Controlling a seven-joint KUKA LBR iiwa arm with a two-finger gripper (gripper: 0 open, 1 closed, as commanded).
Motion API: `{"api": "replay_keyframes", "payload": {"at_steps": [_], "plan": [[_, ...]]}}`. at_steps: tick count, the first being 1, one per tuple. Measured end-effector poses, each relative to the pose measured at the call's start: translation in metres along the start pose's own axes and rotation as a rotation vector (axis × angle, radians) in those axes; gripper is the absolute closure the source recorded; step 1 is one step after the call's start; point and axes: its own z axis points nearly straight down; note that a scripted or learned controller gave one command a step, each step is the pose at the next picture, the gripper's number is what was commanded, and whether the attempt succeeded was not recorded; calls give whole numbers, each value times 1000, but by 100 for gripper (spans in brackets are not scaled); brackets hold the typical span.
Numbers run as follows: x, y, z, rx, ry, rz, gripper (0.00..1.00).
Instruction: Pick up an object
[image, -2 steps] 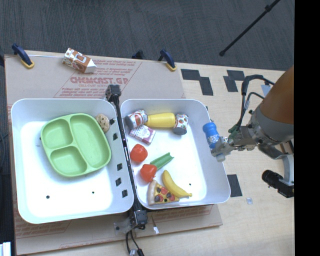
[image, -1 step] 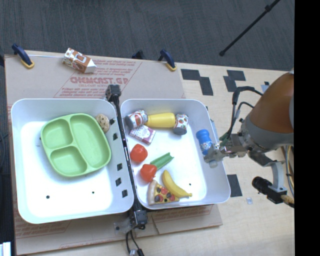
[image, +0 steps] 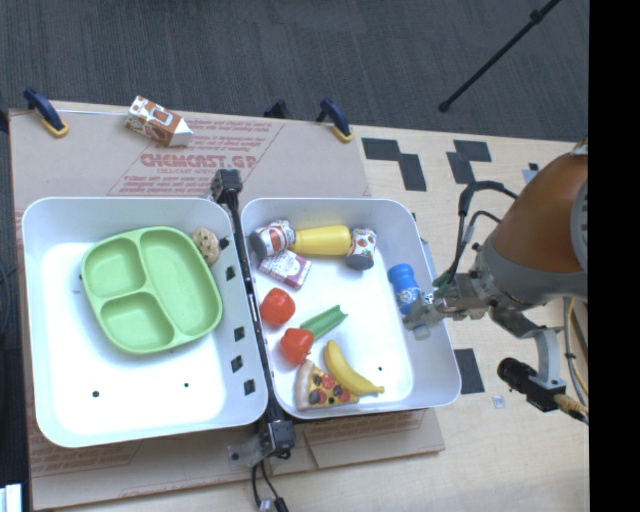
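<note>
Candidates for your pick all lie in the right bin (image: 432, 352): a yellow bottle (image: 322, 240) lying on its side near the far wall, a small can (image: 272, 240) at its left end, a grey-and-red block (image: 361, 250) at its right, a flat red-and-white packet (image: 285, 267), two red tomato-like pieces (image: 278, 305), a green pod (image: 322, 321), a toy banana (image: 347, 371) and a pizza slice (image: 316, 387). Nearest the hand (image: 422, 312) is a blue cylinder (image: 403, 283) against the right wall. You can judge these as light hollow plastic toys, stiff, smooth, likely slippery; rounded ones may roll. Take the blue cylinder across its narrow body, though the wall crowds one side; the bottle's mid-body is the roomier hold. Hand sits at the right rim; whether it is spread or pressed together, cannot tell. Left bin (image: 60, 400) holds a green divided plate (image: 150, 290) and a cookie (image: 207, 243). Cardboard (image: 300, 150) on the worktop (image: 520, 440) reads "CHEMCAST GP" in red; finer print illegible. A small carton (image: 156, 121) lies on it, label unreadable.
</note>
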Motion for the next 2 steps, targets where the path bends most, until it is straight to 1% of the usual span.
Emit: {"api": "replay_keyframes", "payload": {"at_steps": [1, 2], "plan": [[-1, 1, -8, -4, -1, 1, 100], [-1, 1, -51, -5, -2, 0, 100]]}}
